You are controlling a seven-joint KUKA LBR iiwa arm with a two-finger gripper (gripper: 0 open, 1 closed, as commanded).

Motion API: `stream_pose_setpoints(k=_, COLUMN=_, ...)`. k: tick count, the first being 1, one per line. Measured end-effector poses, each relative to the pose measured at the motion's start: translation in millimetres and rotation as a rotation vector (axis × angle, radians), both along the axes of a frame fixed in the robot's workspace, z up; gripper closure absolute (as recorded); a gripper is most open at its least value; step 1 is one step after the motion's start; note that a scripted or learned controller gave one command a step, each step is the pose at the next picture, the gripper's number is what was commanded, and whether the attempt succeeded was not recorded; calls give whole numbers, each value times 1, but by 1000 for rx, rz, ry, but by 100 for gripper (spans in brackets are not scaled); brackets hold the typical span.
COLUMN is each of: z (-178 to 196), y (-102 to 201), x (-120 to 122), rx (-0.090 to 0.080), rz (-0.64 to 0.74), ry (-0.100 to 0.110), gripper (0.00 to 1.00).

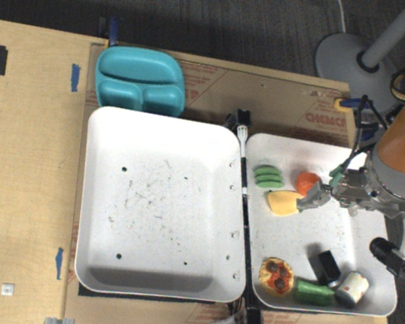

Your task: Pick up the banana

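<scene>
A: Where was the banana (282,203) just then?

B: In the right bin (385,165), up toward its left wall. I took the pale yellow lump for it. Taking the banana as the mark, a green ribbed piece (267,176) lay just above and left of it, and an orange-red piece (306,183) just above and right.

A: And the gripper (311,200)?

B: Hard against the banana's right end, low in the bin, reaching in from the right. I could not tell how far it was open, nor whether anything sat inside it.

A: So which step was that?

B: By my reading, the approach or the very start of the grasp. The banana lay on the bin floor, not lifted.

A: What did the next move want?

B: A closure square on the banana alone, since the orange-red piece sat so near, and then a straight lift.

A: Anything else about?

B: Well below the banana, along the bin's near edge, a pizza slice (277,275), a green cylinder (314,292), a black block (327,266) and a white piece (351,286)
</scene>
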State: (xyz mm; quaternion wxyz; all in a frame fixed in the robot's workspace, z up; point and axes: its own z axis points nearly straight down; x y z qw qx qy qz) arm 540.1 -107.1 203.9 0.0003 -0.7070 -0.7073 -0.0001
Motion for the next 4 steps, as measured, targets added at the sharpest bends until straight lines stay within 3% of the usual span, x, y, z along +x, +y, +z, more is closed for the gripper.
stream_pose_setpoints(k=1, z=-19, y=97, x=-11, rx=1, rz=111, ry=2, gripper=0)
stream_pose_setpoints(k=2, z=-19, y=174, x=-53, rx=1, rz=-17, ry=3, gripper=0)
stream_pose_setpoints(k=3, z=-78, y=204, x=-55, rx=-4, rz=168, ry=-10, gripper=0)
stream_pose_setpoints(k=4, z=4, y=285, x=-44, rx=0, rz=55, ry=0, gripper=0)
